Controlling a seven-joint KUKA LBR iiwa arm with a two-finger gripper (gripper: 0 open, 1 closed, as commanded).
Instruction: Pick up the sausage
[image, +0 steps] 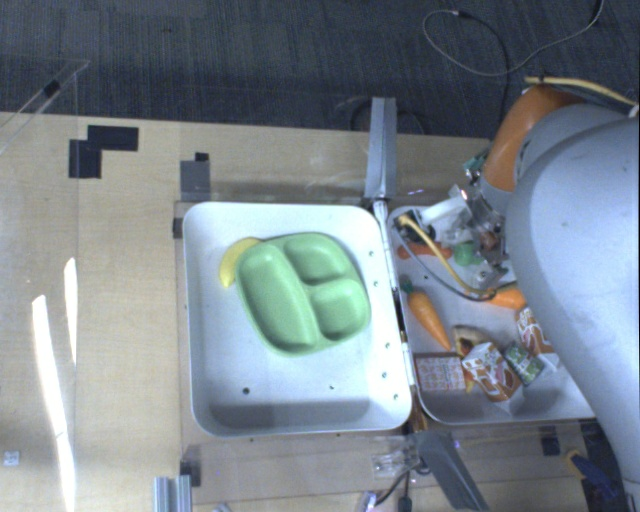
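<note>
The main risk is a grab at the wrong thing. The gripper (478, 245) hangs low over the right bin (470, 410), up and to the right of the carrot (428, 318) among crowded items. It could nip the carrot, catch a snack packet (490, 372) lying below-right of the carrot, or come away with nothing. Whether it is open or closed, or has hold of anything, I cannot tell. The sausage (506, 297) seems to be the orange-red rounded piece just right of the carrot's top, mostly hidden under the arm (585, 300); it looks smooth and may slip.
</note>
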